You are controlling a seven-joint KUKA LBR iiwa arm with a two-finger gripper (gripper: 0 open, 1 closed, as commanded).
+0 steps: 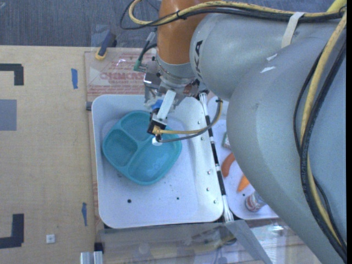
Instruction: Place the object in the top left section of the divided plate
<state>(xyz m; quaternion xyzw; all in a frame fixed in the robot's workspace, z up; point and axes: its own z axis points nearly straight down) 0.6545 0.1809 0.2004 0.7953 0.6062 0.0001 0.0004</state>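
Camera view, looking down at a slant. On the wooden desk (44,147), two white bins side by side. In the left bin (165,208), a teal divided plate (144,166), lying flat toward the bin's upper left, three sections facing up. Over the plate's upper right rim, near the bin's far wall, the hand (160,95), hanging under the orange band (179,21) of the grey arm (264,92). Open or closed: cannot tell from this angle. Just below the hand, a small blue patch (158,104); unclear whether a held thing or part of the robot. In the right bin (242,210), mostly covered by the arm: orange pieces (229,161) close together, and a small round can-like thing (253,202) near the front edge. Cannot tell which of these is the object meant for the plate.
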